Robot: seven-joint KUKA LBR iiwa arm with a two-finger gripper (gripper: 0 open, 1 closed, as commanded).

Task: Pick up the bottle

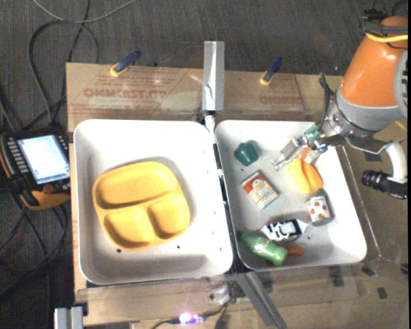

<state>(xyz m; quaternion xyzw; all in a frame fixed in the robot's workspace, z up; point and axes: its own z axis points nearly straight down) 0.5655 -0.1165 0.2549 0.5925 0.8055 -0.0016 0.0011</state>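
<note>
A green bottle lies on its side near the front wall of the right bin, with a small red-orange piece at its right end. My gripper hangs above the upper middle of that bin, well behind the bottle, just left of an orange object. Its thin metal fingers point left and stand slightly apart, open, with nothing between them.
The right bin also holds a dark green cup-like object, a small carton, a printed can and a black-and-white item right behind the bottle. A yellow divided tray sits in the left bin.
</note>
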